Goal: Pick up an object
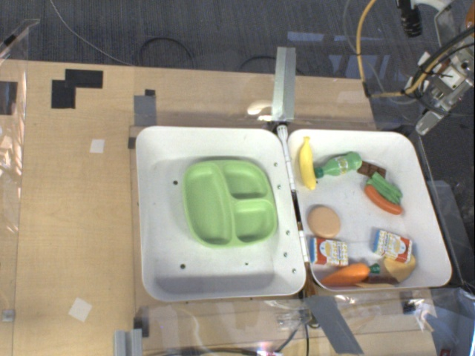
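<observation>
My pincer (pixel 434 117) is hanging at the upper right, outside the right bin (pixel 415 162) and above its far corner; I cannot tell its opening from here, and I am seeing nothing in it. Nearest below it are lying the green bottle (pixel 339 165) and the yellow banana (pixel 305 162), touching near the divider. Further along are sitting a round tan piece (pixel 324 220), two small cartons (pixel 329 251) (pixel 392 245) and an orange carrot (pixel 346 275), crowded at the near wall. The left bin (pixel 156 199) is holding a green divided tray (pixel 228 202). I am judging the tan piece the soundest target: it is standing apart, so I should be descending squarely over it, keeping off its neighbours.
</observation>
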Robot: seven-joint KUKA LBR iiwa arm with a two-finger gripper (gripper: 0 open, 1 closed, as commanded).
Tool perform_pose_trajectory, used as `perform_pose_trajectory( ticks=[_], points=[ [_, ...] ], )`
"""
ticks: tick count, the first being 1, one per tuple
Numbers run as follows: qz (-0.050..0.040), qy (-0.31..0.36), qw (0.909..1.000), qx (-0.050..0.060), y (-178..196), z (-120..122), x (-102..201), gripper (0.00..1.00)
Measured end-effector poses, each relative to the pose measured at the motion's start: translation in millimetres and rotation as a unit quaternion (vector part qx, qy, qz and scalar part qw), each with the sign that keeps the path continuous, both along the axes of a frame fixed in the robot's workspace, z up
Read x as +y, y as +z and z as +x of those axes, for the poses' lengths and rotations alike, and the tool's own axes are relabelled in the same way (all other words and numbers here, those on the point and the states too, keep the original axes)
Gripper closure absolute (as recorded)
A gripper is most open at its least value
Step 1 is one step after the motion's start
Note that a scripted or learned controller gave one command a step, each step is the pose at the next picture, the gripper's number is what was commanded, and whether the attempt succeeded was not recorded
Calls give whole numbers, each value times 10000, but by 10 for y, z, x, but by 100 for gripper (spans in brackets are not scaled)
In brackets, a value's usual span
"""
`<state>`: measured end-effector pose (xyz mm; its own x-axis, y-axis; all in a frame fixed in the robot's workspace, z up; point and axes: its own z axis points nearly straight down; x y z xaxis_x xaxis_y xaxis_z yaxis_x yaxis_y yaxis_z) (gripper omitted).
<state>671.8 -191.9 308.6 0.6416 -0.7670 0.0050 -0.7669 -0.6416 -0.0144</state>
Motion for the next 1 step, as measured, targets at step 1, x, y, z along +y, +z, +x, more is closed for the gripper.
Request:
perform_pose_trajectory(
  ticks=[1],
  points=[
    [-18,1549,9879,75,-1475,-625,-3,100]
  ],
)
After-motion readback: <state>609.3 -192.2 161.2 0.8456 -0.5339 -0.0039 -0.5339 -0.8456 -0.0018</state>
